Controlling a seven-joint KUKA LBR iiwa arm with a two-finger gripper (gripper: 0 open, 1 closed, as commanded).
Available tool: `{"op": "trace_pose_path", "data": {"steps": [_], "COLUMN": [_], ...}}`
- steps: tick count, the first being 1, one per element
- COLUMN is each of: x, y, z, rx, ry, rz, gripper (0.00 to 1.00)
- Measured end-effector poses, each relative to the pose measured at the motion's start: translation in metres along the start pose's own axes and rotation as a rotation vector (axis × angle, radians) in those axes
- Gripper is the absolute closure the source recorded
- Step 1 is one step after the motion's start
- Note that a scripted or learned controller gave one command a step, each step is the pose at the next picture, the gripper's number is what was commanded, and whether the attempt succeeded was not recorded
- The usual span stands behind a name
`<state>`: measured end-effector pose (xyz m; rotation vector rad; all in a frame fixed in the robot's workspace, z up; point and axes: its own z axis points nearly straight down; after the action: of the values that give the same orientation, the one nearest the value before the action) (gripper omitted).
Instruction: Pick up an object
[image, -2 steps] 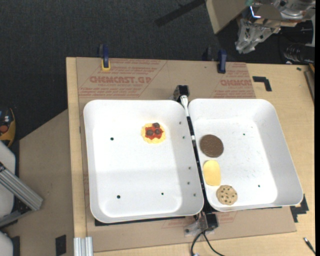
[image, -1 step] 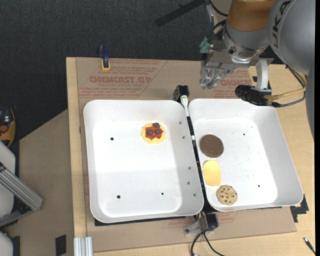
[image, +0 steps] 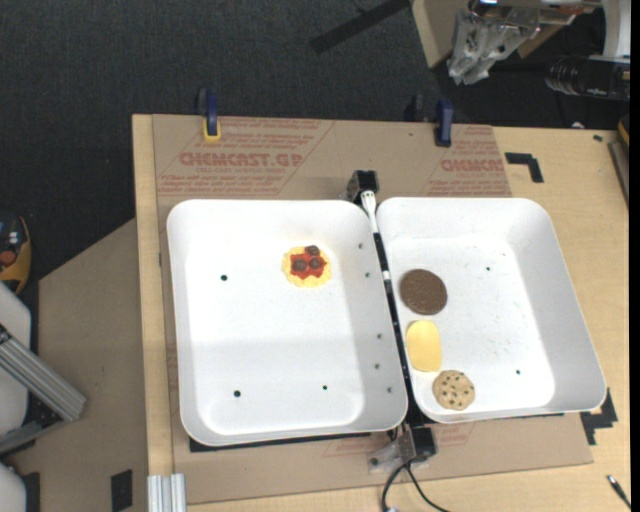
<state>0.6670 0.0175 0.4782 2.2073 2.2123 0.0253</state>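
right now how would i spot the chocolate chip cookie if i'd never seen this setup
Find the right bin of the two white ones. Along its left wall three flat items line up; the cookie is the nearest, tan with dark chips, unlike the plain yellow piece and the dark brown disc.

We see a lab. Two bins (image: 270, 420) sit on a clamped board (image: 300, 150). Aluminium framing (image: 40, 385) stands beside it.
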Motion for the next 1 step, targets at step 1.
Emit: {"op": "trace_pose_path", "data": {"steps": [1], "x": [0.0875], "y": [-0.0182], "z": [0.1048], "rx": [0.033], "ry": [0.002], "rz": [-0.006], "gripper": [1.0]}}
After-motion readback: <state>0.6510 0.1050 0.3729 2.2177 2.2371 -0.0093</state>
